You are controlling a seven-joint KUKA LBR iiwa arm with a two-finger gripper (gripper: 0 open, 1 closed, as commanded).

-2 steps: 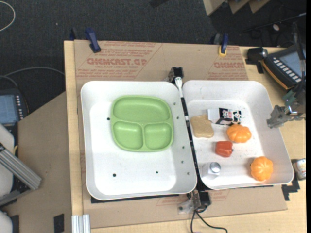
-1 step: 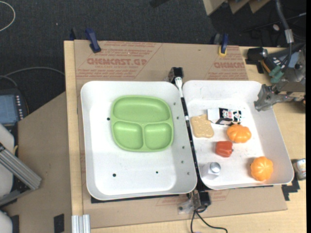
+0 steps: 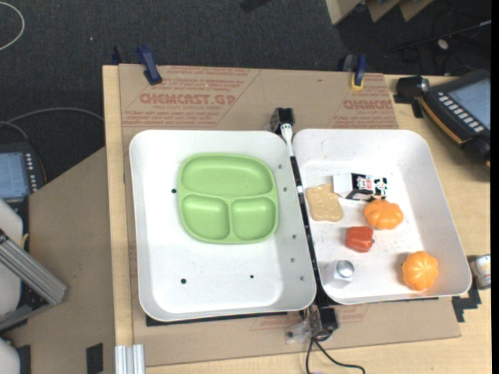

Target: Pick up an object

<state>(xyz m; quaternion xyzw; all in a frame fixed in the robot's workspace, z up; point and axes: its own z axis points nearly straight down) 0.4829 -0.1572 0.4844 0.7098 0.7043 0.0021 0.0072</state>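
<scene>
Easiest grab looks like the red pepper (image 3: 359,239), sitting mid right bin (image 3: 437,178): probably light, hard plastic, a bit slick, so pinch across its widest part. Just above it is an orange pumpkin (image 3: 383,214), toast (image 3: 323,203) up-left, silver cap (image 3: 344,269) below-left. Can't tell the claw's state or the arm's pose.

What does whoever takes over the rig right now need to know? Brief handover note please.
Gripper: nothing to report on its state from the camera view.
Left white bin: green three-compartment plastic tray.
Right white bin: tan toast-shaped slice, black-and-white carton, orange pumpkin-like toy, small red block, round orange fruit toy, small silver cap.
Done: nothing lifted; all items lie in the bins.
Left: pick up one object.
</scene>
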